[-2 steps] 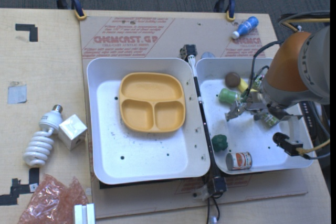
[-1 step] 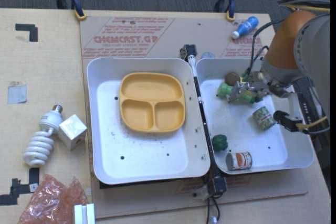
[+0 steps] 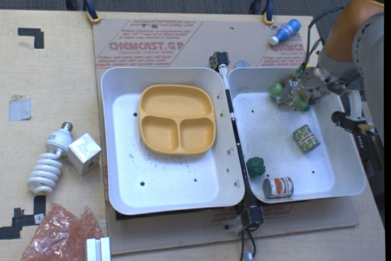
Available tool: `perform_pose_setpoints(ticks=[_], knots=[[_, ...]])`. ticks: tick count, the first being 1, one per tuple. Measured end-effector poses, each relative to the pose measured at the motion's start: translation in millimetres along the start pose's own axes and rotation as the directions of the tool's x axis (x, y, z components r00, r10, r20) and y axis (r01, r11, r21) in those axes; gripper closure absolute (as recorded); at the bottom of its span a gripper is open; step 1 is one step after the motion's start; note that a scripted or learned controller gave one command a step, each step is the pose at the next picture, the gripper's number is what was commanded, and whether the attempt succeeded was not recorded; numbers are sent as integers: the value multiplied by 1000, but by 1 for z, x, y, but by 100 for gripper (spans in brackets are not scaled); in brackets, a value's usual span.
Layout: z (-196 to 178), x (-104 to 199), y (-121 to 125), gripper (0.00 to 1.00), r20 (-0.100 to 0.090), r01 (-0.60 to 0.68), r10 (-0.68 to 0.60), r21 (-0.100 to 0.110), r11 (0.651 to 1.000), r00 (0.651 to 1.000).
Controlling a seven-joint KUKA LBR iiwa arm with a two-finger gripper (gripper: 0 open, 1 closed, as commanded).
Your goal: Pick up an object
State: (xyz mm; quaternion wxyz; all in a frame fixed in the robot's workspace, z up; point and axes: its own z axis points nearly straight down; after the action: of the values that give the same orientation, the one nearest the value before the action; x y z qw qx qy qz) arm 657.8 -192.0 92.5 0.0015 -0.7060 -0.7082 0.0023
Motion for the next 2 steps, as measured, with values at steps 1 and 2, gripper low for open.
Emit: perform_pose_setpoints(ticks=[1, 2], knots=[[-9, 1, -1, 100, -1, 4, -4, 7, 1000, 1000], [-126, 14, -83, 100, 0, -4, 4, -6, 1000, 1000]])
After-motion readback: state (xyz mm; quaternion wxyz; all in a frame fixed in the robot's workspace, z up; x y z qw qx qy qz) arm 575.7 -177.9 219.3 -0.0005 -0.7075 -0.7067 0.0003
